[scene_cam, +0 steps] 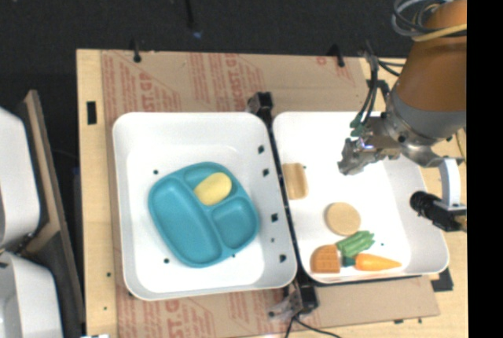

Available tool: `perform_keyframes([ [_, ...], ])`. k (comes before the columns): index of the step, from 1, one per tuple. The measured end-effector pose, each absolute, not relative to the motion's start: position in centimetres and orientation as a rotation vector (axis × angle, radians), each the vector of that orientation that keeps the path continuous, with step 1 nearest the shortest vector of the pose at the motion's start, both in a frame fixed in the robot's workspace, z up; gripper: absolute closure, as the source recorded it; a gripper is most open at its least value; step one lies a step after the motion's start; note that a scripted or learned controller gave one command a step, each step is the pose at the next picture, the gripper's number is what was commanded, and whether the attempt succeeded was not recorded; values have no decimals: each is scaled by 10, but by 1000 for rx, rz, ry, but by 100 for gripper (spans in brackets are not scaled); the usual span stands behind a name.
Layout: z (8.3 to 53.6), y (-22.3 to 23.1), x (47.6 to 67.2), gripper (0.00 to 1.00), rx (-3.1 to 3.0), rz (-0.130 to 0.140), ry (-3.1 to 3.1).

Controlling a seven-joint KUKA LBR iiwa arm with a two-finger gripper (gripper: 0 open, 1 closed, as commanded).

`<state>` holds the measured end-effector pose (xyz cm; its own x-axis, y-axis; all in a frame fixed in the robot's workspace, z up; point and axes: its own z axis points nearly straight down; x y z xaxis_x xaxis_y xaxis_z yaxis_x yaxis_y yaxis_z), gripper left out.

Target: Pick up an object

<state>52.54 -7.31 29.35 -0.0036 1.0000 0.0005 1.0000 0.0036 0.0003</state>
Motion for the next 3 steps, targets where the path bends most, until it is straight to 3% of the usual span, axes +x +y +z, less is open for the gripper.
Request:
perform_keyframes([
  [3, 256, 74, 541, 100, -2216, 1, -2225],
])
